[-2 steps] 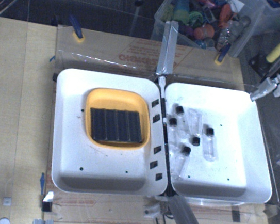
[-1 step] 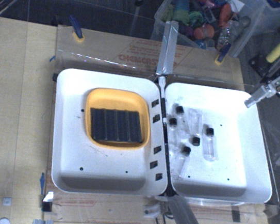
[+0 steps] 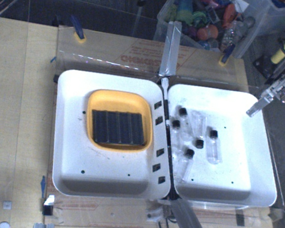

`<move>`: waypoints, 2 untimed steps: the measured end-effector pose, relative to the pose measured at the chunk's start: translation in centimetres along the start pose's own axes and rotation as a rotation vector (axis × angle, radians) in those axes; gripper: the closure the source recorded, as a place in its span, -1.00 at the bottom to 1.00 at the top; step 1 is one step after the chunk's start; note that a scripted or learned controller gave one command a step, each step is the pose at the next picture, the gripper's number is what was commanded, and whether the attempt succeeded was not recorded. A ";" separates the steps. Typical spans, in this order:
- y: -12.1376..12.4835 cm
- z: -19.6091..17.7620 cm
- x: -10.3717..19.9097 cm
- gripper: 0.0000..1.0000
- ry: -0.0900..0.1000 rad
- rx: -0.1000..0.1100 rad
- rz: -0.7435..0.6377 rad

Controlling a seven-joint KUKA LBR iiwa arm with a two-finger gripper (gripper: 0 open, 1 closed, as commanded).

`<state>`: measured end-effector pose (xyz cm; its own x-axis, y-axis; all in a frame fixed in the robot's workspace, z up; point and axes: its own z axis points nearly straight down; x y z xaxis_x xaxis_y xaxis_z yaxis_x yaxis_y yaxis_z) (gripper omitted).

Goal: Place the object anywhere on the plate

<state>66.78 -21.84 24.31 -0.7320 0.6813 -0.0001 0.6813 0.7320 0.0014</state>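
A yellow square plate (image 3: pixel 95 102) rests in the left bin (image 3: pixel 64 141). A dark ribbed rectangular object (image 3: pixel 117 127) lies flat inside the plate, filling most of its middle. My gripper (image 3: pixel 261 103) hangs over the far right corner of the right bin (image 3: pixel 240 173), well away from the plate and the dark object. Nothing shows in its grasp. The arm reaches in from the upper right edge.
Several clear tubes with black caps (image 3: pixel 200 138) lie scattered in the right bin's left half. A raised divider with black clips (image 3: pixel 161 135) separates the two bins. A box of colourful toys (image 3: pixel 210 12) stands behind the bench.
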 end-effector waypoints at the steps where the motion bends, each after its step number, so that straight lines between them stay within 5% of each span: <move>1: -1.9 -5.1 1.4 -1.00 -0.008 -0.003 -0.287; 2: -2.2 -3.2 1.3 -1.00 -0.002 -0.002 -0.245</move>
<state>64.33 -22.50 27.50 -0.8755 0.4833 -0.0027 0.4833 0.8755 0.0027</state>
